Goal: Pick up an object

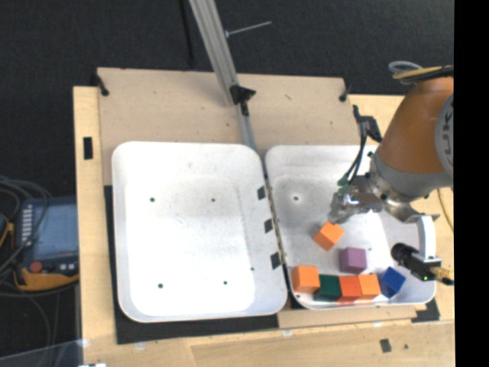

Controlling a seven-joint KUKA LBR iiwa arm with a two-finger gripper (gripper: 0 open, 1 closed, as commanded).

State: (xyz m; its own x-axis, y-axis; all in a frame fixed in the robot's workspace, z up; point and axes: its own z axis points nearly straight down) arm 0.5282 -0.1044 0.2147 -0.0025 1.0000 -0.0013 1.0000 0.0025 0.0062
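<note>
Tool (344, 209) is hovering over the right bin (306, 163), just above-right of the tilted orange block (328, 235); can't tell its state from this angle. That block is lying loose mid-bin, apart from the purple block (353, 259) & the row along the near wall: orange cube (306, 277), green (329, 287), blue (391, 280). Best target, I'm judging, is the loose orange one, w/ room on both sides. Since it's sitting skewed, line the tool up w/ its flat faces, centre over it, descend straight, close only once around it.
</note>
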